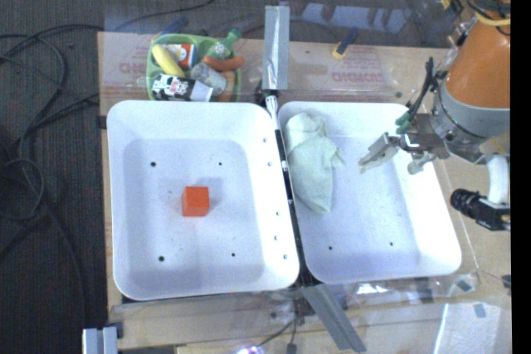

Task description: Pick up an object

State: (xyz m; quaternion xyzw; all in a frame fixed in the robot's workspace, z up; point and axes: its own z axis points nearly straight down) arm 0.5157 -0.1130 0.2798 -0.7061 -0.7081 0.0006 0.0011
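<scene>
Fingers point(375, 153) spread, holding nothing, over the right bin point(431, 253); pale cloth point(315, 166) lies just leftward, long axis running near-to-far.

Arm point(485, 70) cut off at the frame's right edge, green basket point(192, 69) contents at upper left too small to identify

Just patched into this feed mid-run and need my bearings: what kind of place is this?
Probably a robotics lab's grasping test bench. Two shallow white bins sit side by side on a board, one with an orange cube, one with a pale cloth. Loose cables trail over carpet, and the hand reaches in.
</scene>
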